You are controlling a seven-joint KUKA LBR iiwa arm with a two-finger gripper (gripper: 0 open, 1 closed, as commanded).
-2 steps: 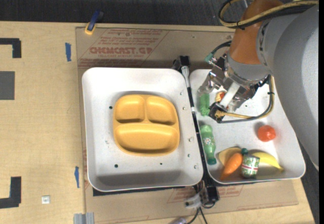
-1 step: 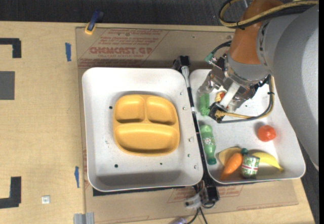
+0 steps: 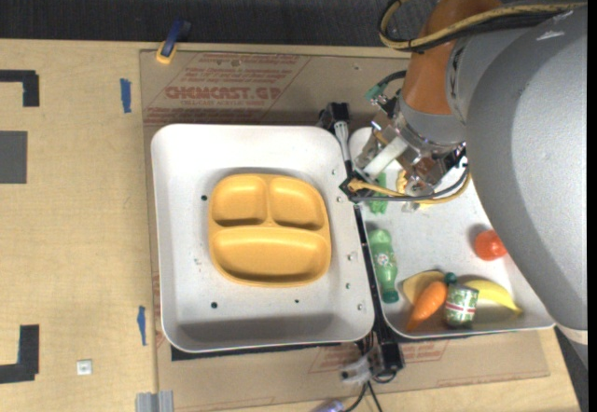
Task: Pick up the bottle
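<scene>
we see two white bins: the left bin (image 3: 177, 214) holds a yellow-orange divided plate (image 3: 270, 226), plain and glossy, and the right bin (image 3: 448, 224) shows white between its things. the bottle (image 3: 381, 261) is green with a pale label. beside it lie an orange carrot (image 3: 427, 300), a yellow banana (image 3: 490, 295), a small can (image 3: 461, 304) in green, white and red, and an orange-red ball (image 3: 489, 244). the arm (image 3: 532, 140) is grey with an orange band (image 3: 434, 56), and yellow and black cables (image 3: 410, 14) loop over it. the bench (image 3: 75, 214) is tan, with red printing on cardboard, blue tape bits and black marks.
</scene>
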